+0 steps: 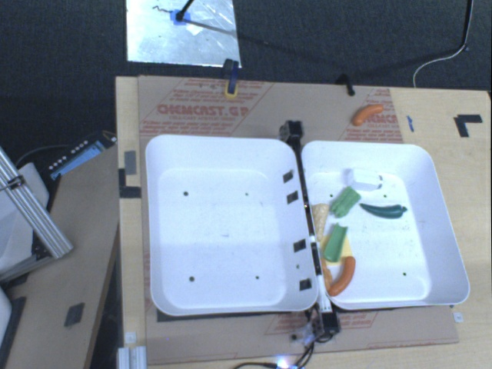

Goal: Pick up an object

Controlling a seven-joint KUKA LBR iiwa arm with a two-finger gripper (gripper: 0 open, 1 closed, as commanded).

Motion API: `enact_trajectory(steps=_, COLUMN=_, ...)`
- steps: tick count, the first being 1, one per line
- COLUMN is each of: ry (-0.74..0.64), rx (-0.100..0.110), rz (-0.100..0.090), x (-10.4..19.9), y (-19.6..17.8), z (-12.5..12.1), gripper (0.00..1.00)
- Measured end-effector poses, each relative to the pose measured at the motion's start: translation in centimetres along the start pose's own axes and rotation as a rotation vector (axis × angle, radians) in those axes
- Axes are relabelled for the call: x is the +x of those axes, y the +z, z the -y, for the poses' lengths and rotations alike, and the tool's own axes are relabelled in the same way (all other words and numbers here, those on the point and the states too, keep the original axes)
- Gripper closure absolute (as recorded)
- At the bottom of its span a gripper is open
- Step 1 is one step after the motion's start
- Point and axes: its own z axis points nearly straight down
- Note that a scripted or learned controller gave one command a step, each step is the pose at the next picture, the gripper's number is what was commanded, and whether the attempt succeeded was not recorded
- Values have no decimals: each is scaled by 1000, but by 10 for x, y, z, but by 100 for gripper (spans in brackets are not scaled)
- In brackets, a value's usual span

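Jaws: can't tell state. Right bin holds green pieces, dark pepper, sausage along its left edge.

Both white bins look like smooth, faintly glossy plastic. The tabletop beneath is matt brown printed cardboard. The orange sausage and green pepper seem shiny plastic. The floor sheet looks like reflective metal, perhaps foil.

Left bin offers unobstructed floor. Right bin: green pieces, dark green pepper and orange sausage crowd its left side; right side open.
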Motion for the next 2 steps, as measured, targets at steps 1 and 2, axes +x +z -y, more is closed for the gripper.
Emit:
enact_trajectory(steps=1, ry=-3, rx=-4, rz=2, x=0, y=-12, z=-1, gripper=100)
enact_trajectory(steps=2, ry=-6, rx=-9, rz=4, x=0, y=-23, z=-1, gripper=100)
